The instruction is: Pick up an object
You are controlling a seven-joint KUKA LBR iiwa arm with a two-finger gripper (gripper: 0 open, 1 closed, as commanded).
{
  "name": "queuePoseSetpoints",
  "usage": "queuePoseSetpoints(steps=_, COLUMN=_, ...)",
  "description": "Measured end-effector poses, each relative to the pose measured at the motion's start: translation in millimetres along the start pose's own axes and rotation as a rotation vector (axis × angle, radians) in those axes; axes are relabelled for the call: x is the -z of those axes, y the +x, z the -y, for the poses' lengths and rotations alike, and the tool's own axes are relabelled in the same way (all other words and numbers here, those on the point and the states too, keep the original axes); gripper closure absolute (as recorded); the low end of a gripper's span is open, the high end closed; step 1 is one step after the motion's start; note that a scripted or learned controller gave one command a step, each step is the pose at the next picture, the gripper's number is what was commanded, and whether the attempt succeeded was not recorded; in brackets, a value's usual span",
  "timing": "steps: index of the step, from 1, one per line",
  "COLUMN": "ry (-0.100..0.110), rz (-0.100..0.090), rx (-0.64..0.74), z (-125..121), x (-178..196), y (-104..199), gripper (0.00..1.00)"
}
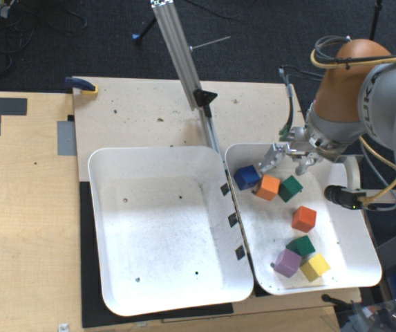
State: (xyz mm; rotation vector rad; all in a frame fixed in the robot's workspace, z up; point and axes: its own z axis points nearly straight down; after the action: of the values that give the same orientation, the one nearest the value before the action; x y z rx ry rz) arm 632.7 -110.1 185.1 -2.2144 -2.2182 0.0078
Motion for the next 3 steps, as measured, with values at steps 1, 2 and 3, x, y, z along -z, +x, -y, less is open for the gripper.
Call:
queuePoseSetpoints(steps=1, ry=-0.004, rz=0.002, rx=-0.002, z=1.9, x=-54.7, y=-9.5, gripper=0.0)
queuePoseSetpoints(steps=2, ry=-0.007, rz=0.001, rx=-0.007, z=1.7, x=-42.4, y=-11.1, gripper=1.0)
queuePoseSetpoints(steps=3, ry=-0.012, rz=0.002, rx=0.0, z=-1.6, x=9.0, y=-2.2, gripper=1.0)
